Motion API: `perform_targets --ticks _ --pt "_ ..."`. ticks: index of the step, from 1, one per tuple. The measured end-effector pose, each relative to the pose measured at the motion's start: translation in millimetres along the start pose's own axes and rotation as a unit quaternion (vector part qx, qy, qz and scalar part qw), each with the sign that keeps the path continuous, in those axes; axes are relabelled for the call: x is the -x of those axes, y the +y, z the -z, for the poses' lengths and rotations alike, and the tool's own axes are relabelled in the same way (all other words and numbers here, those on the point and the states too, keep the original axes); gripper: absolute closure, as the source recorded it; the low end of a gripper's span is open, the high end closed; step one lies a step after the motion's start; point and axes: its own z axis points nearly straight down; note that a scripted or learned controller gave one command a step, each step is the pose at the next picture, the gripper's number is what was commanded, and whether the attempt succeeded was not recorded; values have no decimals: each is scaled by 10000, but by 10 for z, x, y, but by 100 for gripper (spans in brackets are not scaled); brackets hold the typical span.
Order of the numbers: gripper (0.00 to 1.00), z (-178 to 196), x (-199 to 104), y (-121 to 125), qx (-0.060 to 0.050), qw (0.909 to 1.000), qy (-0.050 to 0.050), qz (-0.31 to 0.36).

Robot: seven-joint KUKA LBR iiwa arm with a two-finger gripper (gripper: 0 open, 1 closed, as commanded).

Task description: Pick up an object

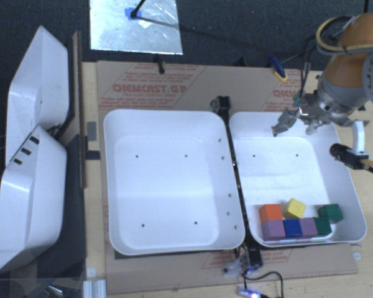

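Observation:
Several small blocks lie clustered at the near edge of the right bin (280, 160): an orange block (271, 212), a yellow block (294, 208), a blue block (292, 228), two purple blocks (273, 229) and two green blocks (330, 213). My gripper (297, 121) hangs over the far right corner of that bin, well away from the blocks. Its two fingers are spread apart and nothing is between them.
The left bin (168, 179) sits beside the right one, with a black divider strip (235, 166) between them. Spare white bins (31, 154) are stacked at the far left. A shiny metal sheet (135, 17) lies at the back. Cables run near the arm's wrist (351, 154).

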Motion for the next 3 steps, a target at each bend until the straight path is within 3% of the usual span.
perform_targets --ticks 1,2,3 --pt "0 169 -316 304 10 9993 0 364" --pt "0 -837 -308 328 -43 10000 4 1" --pt "0 -1085 665 333 -10 10000 -8 -34"
